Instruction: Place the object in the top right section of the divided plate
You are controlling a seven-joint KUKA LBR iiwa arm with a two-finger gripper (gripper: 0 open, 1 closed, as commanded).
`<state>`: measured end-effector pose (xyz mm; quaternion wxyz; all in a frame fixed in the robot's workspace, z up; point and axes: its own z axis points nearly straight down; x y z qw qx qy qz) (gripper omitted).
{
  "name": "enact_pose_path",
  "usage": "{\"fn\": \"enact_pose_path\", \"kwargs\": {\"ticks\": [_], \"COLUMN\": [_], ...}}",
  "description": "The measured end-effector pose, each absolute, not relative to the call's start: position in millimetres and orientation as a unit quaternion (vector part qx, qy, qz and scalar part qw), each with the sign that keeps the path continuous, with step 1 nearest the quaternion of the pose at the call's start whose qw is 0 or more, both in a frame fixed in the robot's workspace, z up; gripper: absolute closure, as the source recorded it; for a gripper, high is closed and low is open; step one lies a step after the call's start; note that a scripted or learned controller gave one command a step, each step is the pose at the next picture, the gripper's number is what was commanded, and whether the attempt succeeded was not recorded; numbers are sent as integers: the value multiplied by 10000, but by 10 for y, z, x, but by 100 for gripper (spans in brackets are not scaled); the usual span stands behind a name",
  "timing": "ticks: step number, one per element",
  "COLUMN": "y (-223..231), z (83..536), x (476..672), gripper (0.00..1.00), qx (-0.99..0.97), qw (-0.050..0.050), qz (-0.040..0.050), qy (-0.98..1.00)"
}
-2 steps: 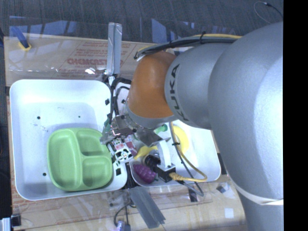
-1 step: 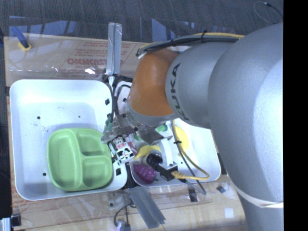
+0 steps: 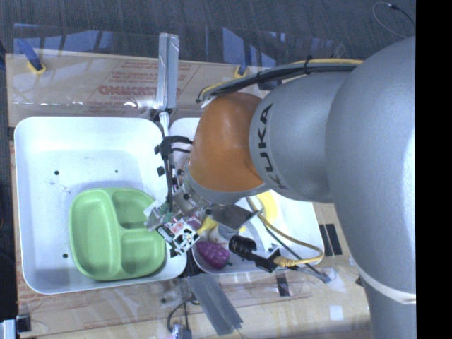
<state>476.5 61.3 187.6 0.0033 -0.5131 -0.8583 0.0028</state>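
In the left bin (image 3: 42, 161) sits the green divided plate (image 3: 116, 233), three sections, toward the bin's near-right corner. The big grey KUKA arm (image 3: 339, 133) with its orange band (image 3: 222, 147) hangs over the seam between the two bins and hides most of the right bin (image 3: 304, 221). The gripper (image 3: 169, 214) is low at the plate's right edge, near the top right section. Honestly can't tell whether the claw is spread or pinched, too cluttered. Just beside it lies a small black-and-white patterned object (image 3: 180, 233) on the bin divider, with a purple lumpy thing (image 3: 214, 253) and something yellow (image 3: 268, 205) in the right bin.
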Motion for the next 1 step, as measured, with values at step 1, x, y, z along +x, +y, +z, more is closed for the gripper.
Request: {"fn": "enact_pose_path", "kwargs": {"ticks": [1], "y": [610], "z": [1878], "x": [4767], "gripper": [0], "qx": [-5134], "qw": [30], "qz": [26], "qy": [-8581]}}
